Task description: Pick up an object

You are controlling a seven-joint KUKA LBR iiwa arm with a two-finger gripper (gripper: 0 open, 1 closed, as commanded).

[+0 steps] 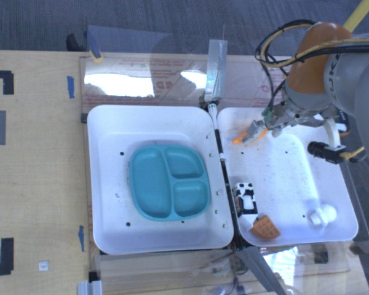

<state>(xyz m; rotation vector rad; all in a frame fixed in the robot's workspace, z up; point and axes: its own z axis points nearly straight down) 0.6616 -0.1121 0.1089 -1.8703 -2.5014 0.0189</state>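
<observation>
My gripper (253, 132) hangs over the upper left part of the right bin (332, 183), with its fingers pointing left. A thin orange stick-like piece (238, 140) lies between the fingers, and its tip pokes out to the left, so the gripper is shut on it. Lower in the same bin, a black-and-white toy (246, 198) lies by the left wall. An orange waffle-like piece (265, 228) sits near the front edge, and a small white object (323, 216) rests at the front right.
The left bin (104, 134) holds a teal divided plate (170, 181). A raised divider (220, 158) separates the two bins. A black clip-like part (325, 150) of the arm hangs over the right bin's right side. Cables loop above the orange wrist band (313, 54).
</observation>
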